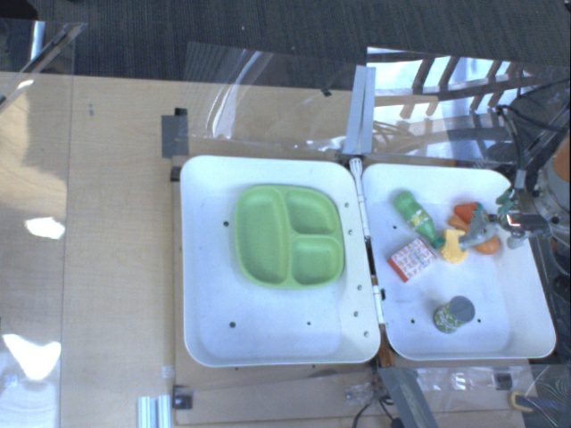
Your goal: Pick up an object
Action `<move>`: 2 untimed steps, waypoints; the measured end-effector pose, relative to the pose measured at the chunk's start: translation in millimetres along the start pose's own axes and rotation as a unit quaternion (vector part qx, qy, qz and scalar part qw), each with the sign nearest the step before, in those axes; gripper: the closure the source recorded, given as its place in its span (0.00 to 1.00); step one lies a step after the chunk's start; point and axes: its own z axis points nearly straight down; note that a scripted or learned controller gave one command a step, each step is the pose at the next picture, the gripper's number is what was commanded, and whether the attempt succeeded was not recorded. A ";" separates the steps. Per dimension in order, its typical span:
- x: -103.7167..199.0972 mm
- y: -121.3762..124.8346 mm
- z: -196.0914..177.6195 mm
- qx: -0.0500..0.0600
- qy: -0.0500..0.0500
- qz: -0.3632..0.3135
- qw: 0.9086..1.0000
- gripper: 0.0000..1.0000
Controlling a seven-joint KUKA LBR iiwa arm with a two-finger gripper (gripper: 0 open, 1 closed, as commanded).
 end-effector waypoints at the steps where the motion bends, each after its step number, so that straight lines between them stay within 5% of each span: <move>1: -30.4 52.5 137.0 0.001 0.000 0.010 1.000 0.00; 2: -30.2 55.2 124.6 -0.003 0.000 0.010 1.000 1.00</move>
